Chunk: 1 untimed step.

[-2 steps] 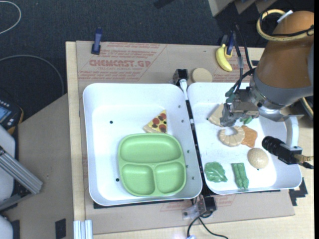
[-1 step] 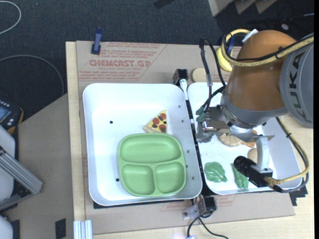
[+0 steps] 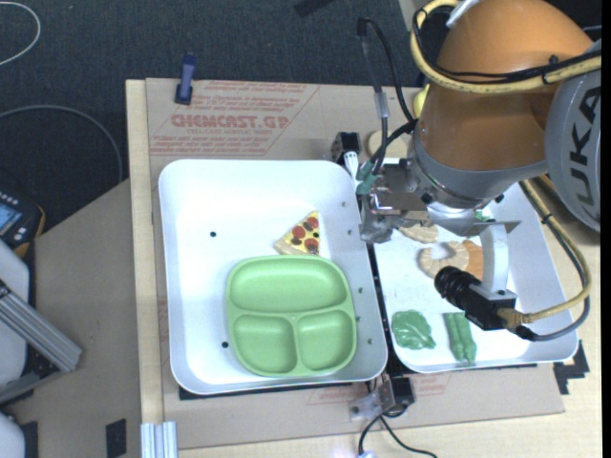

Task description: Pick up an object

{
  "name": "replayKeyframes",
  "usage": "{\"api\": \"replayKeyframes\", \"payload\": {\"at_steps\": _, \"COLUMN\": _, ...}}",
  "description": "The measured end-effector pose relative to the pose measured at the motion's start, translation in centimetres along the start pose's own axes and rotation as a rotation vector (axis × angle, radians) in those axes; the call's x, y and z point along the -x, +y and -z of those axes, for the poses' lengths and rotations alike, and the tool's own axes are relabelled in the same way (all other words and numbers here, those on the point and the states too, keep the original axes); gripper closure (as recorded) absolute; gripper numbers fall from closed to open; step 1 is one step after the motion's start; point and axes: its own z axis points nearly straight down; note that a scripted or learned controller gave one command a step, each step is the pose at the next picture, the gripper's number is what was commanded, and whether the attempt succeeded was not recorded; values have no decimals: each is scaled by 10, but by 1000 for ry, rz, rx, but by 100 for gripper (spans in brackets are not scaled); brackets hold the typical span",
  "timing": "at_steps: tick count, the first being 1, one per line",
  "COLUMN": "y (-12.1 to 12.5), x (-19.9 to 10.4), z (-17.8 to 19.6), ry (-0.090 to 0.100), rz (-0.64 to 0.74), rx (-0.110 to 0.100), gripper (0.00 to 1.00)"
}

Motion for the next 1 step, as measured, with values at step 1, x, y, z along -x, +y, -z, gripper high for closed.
{"api": "replayKeyframes", "payload": {"at_steps": 1, "y": 0, "x": 2, "z": 7, "ry": -2, "rz": -4, "rx": -5, "gripper": 100}}
